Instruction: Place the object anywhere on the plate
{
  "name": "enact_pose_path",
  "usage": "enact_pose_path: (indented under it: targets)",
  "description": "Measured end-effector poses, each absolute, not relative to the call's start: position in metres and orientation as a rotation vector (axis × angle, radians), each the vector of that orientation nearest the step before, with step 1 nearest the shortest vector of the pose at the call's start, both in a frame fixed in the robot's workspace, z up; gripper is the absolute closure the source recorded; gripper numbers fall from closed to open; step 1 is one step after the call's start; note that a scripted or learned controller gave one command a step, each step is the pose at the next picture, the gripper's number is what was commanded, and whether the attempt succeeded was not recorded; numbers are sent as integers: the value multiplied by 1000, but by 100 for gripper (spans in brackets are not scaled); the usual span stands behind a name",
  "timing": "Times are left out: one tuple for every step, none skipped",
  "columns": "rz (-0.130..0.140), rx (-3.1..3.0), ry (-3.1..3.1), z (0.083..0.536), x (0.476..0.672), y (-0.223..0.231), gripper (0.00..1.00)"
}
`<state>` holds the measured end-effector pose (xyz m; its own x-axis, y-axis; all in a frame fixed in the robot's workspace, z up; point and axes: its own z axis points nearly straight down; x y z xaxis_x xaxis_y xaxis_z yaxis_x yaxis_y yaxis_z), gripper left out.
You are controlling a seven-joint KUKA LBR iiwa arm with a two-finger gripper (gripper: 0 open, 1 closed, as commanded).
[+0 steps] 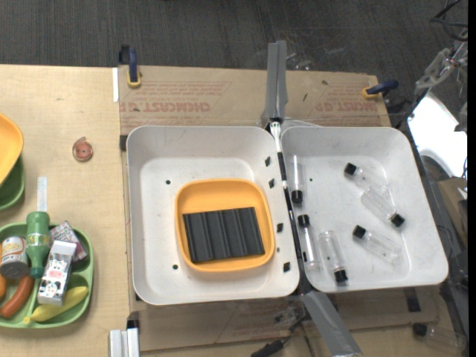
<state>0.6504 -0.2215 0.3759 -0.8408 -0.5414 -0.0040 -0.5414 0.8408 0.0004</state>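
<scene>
An orange plate point(223, 190) with rounded corners lies in the middle of the left white bin point(149, 199). A dark grey ridged rectangular block point(224, 234) rests flat on the plate and covers most of its floor. In the right white bin point(327, 155) lie several clear vials with black caps. One vial point(296, 178) lies along the left wall, another point(332, 256) near the front, and a third point(381, 203) sits towards the right.
To the left on the wooden bench is a green tray point(74, 296) of toy food with a green bottle point(37, 240). A yellow bowl point(7, 155) and a small pink disc point(82, 149) lie nearby. Clamps point(131, 69) hold the cardboard behind the bins.
</scene>
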Motion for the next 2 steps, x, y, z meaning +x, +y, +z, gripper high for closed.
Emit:
enact_pose_path:
  targets:
    - [-1,-1332,2838,439,660,-222,0]
    - [3,-1809,2563,351,642,-221,0]
